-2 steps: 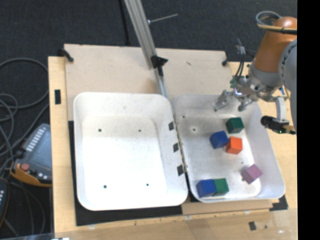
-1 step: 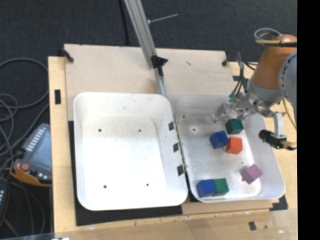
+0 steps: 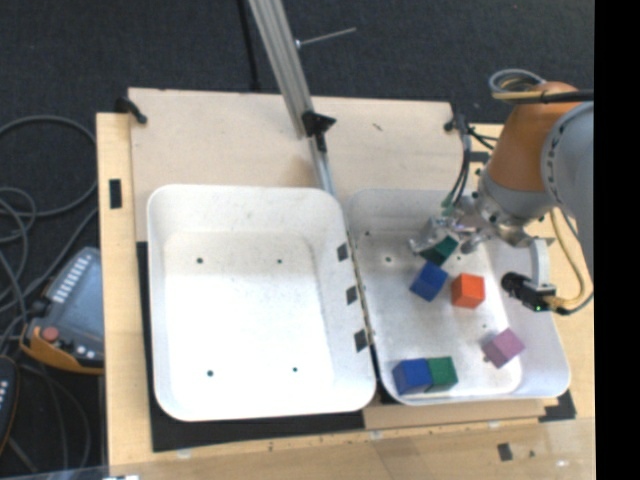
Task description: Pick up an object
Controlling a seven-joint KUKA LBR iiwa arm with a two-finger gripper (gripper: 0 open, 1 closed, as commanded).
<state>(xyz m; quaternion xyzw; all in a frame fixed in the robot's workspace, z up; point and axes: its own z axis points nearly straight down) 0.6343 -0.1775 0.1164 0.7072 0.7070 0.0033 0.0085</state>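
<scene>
My gripper (image 3: 441,238) hangs over the upper middle of the right bin (image 3: 530,378), reaching in from the right. A small dark green object (image 3: 444,252) shows right at its tip, partly hidden by it; whether it is held is unclear. Just below lies a blue cube (image 3: 428,282), tilted, with an orange cube (image 3: 467,290) to its right. A purple cube (image 3: 503,347) sits nearer the bin's right front. Against the front wall, a second blue cube (image 3: 411,375) and a green cube (image 3: 441,372) touch side by side.
The left bin (image 3: 170,213) stands beside the right one, their walls meeting in the middle. A slanted aluminium post (image 3: 290,63) rises from behind the bins. Cables run off the arm at the right (image 3: 540,293).
</scene>
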